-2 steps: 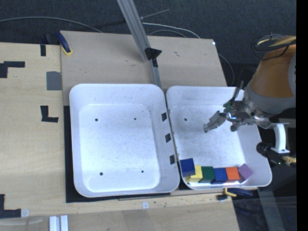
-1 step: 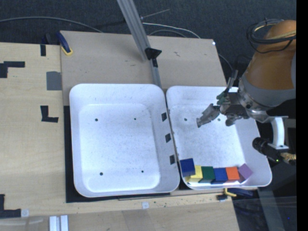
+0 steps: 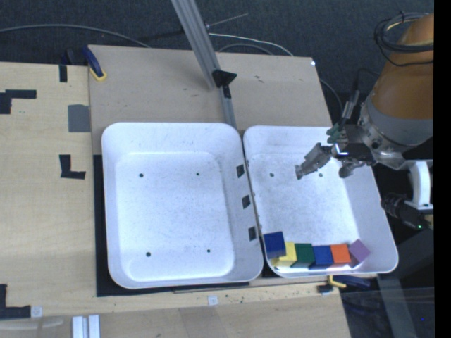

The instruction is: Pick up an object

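Blocks (image 3: 313, 253) along right bin's (image 3: 282, 146) near wall, gripper (image 3: 310, 165) above, well apart

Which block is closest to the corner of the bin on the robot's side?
The purple block, at the right end of the row in the right bin. The orange, blue, green and yellow ones sit farther left.

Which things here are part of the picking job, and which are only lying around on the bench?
Part of the job:
- hand, over the right bin
- blue block, yellow block, green block, second blue block, orange block and purple block, along that bin's near wall

Lying about:
- left bin
- metal bar
- clamp
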